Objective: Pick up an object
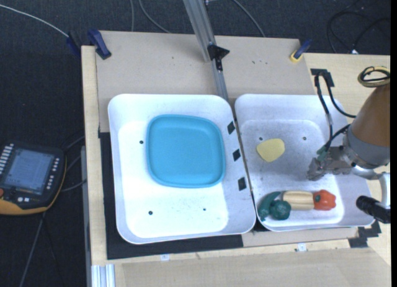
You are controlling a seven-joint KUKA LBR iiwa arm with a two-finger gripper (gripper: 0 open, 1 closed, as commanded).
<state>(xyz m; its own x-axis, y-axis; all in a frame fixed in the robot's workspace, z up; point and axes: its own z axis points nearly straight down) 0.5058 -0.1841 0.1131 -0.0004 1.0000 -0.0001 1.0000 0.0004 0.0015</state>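
1. Dark carpet with loose cables surrounds a pale wooden worktop (161, 56); a handheld control pad (28, 177) lies on the floor at far left.
2. Two shallow white bins sit side by side on the worktop. The left bin (127, 217) holds a square blue plate (185, 150), lying flat near its middle.
3. The right bin (291, 107) holds a flat yellow piece (271, 149) near its centre. Along its near edge lie a green vegetable toy (275, 208), a tan roll (298, 200) and a red tomato toy (324, 200), touching in a row.
4. The gripper (322, 167) hangs low over the right side of that bin, just above the tomato toy and apart from it. Whether its fingers are open or closed cannot be told; nothing shows between them.
5. Judging by looks, the toys are light, hard plastic, rounded and rather slippery. The tomato toy is nearest; a grip across its widest middle seems safest. The yellow piece looks thin and harder to pinch.
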